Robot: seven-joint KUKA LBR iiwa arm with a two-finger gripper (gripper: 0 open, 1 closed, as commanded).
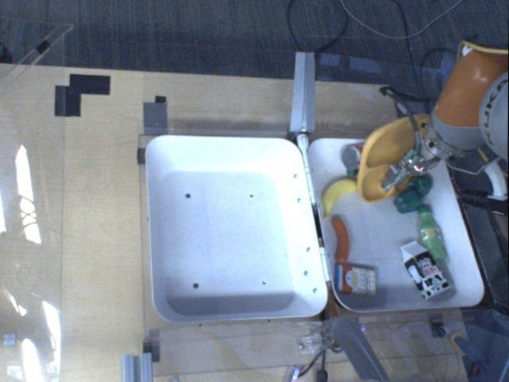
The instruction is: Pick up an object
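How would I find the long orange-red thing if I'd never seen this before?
Look in the right-hand white bin, near its left wall. The orange-red sausage-shaped toy lies lengthwise there, just below the yellow banana and above a small printed box. It is the one long, thin orange-red thing there.

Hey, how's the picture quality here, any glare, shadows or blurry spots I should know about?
Camera view: bright window-like glare streaks the bench on the left; the left bin is evenly lit, with a soft shadow along its near wall; the yellow bowl and the gripper beside it look slightly soft; small print on the carton is too fine to read.
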